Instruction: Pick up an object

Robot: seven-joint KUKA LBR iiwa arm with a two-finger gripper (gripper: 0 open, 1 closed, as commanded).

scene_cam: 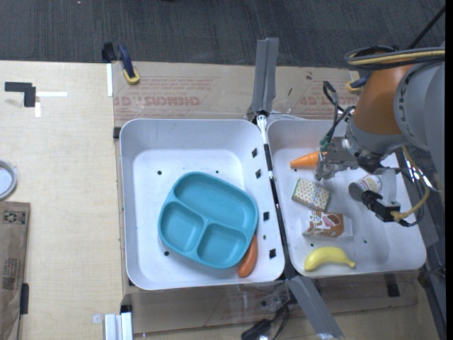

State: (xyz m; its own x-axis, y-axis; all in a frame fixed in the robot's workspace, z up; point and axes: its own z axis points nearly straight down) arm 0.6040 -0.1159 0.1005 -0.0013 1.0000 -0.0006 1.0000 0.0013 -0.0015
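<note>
Orange carrot [306, 161] lies in right bin [407, 257].

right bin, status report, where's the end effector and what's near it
End effector low in right white bin, beside orange carrot. Nothing seen held. Patterned tan packet just below; yellow banana near front.

Desk [56, 154]: light wood top.
On desk, middle: two white bins, left bin [131, 190] beside right bin [410, 253].
Behind bins: cardboard sheet [184, 91].
</note>
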